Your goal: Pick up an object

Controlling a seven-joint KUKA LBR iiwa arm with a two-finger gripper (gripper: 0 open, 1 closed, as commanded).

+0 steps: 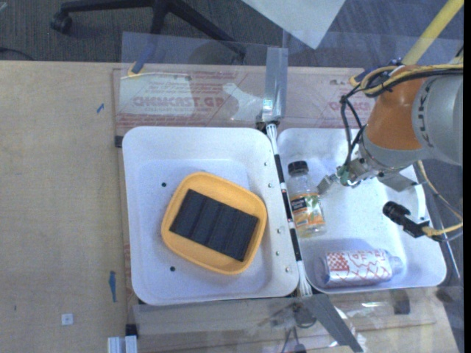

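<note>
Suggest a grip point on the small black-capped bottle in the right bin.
Probably the bottle mid-body, from above, fingers closing across its width. It lies flat beside the divider wall, cap toward the far end; the clear side faces the gripper.

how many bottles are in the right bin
2. A small clear bottle with a black cap lies against the right bin's left wall. A larger red-and-white patterned bottle lies along its near edge. The arm may hide more.

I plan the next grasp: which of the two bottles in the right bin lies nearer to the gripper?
The small black-capped bottle lies nearer the gripper. The red-patterned bottle lies farther off, at the bin's near edge.
</note>
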